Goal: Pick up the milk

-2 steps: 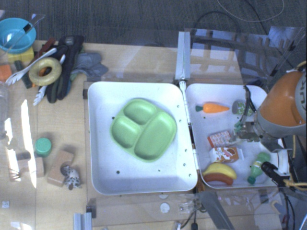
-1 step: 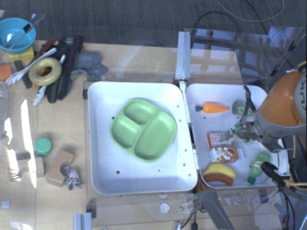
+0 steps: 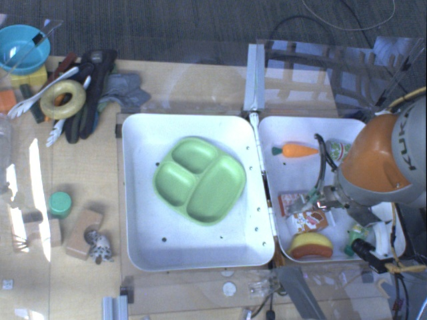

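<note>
Nearest the camera, on the bare bench left of the bins, a small spotted toy (image 3: 101, 248) lies just beside a wooden block (image 3: 84, 230), with a green-capped jar (image 3: 60, 204) a little behind them. At the near end of the right bin (image 3: 283, 245) sits a toy burger (image 3: 311, 245), red below and yellow above, and further right a small green item (image 3: 354, 233) (too blurred to name). Just behind the burger lies the milk (image 3: 297, 204), a red-and-white carton resting on the bin floor towards the middle of the right bin. The gripper (image 3: 322, 204) is down at the carton's right edge, touching or very nearly so; whether it is spread or pinched together I cannot tell, and the carton does not look lifted. The arm's orange band (image 3: 373, 157) bulks above it to the right. In the left bin (image 3: 143, 245) a green divided plate (image 3: 200, 179) lies near the middle. At the far end of the right bin lie a toy carrot (image 3: 295, 151) and, beside it, a bottle with a green label (image 3: 339, 151), partly hidden by the arm. Farthest off, at the bench's far left, are a yellow ring (image 3: 63, 99), a grey cloth (image 3: 127, 89) and a blue bowl (image 3: 23, 49).
</note>
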Robot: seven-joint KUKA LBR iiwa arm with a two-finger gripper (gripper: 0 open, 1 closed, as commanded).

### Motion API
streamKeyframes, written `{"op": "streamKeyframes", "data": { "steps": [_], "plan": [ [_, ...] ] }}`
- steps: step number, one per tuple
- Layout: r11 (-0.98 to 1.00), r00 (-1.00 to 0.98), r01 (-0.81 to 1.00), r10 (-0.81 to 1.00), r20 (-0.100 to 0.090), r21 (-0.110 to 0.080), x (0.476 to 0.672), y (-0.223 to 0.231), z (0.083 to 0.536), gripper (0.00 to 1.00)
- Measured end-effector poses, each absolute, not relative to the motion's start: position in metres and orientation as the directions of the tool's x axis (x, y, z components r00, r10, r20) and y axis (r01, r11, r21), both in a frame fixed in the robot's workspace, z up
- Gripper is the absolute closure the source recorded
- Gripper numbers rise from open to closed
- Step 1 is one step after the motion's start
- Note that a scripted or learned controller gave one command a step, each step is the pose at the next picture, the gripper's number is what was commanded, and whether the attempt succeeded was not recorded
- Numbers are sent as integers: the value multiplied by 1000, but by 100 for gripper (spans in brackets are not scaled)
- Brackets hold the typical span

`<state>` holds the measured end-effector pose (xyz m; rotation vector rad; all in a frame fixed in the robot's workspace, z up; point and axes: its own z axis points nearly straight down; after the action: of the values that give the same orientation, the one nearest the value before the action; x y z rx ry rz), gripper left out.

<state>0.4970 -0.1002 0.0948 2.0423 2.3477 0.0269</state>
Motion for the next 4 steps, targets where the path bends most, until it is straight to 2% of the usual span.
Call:
{"op": "streamKeyframes", "data": {
  "steps": [1,2,3,4],
  "plan": [
    [142,-142,989,990,-10,42,501,-98,108,100],
    [142,-141,989,990,-11,42,501,-99,108,0],
    [470,-470,883,883,-10,15,492,-89,90,0],
    [471,-471,882,882,-16,24,496,-88,103,100]
  ]
}}
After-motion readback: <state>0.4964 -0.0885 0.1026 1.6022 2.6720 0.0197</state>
